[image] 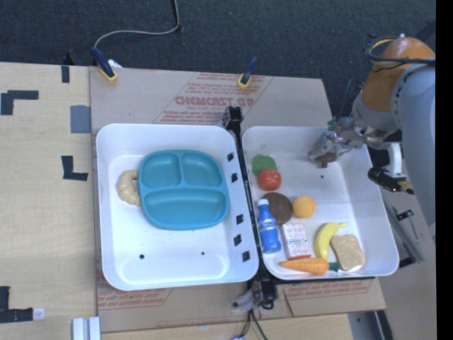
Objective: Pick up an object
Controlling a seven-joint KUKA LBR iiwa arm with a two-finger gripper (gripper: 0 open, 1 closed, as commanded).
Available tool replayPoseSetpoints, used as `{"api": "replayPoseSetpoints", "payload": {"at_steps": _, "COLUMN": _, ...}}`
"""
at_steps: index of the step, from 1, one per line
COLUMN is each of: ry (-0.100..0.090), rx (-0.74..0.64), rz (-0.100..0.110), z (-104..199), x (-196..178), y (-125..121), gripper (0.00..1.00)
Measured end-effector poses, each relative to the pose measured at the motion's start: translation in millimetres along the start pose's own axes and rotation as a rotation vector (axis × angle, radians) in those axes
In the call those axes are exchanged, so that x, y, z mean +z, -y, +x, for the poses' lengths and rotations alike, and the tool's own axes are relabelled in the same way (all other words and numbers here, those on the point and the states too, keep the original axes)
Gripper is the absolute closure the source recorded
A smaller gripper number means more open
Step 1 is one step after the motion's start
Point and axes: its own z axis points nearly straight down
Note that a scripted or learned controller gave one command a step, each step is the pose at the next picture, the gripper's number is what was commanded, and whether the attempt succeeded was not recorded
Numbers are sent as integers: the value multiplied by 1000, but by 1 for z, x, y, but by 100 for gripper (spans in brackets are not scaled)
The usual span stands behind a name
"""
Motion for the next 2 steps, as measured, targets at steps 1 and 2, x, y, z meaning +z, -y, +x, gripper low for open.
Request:
{"api": "replayPoseSetpoints", "payload": {"at_steps": 1, "ry": -3, "rx": 3, "rz": 4, "z": 50, "x": -30, "y": 1, "gripper": 100}}
{"api": "replayPoseSetpoints", "payload": {"at_steps": 2, "ry": -3, "rx": 3, "rz": 3, "z": 51, "x": -86, "y": 1, "gripper": 100}}
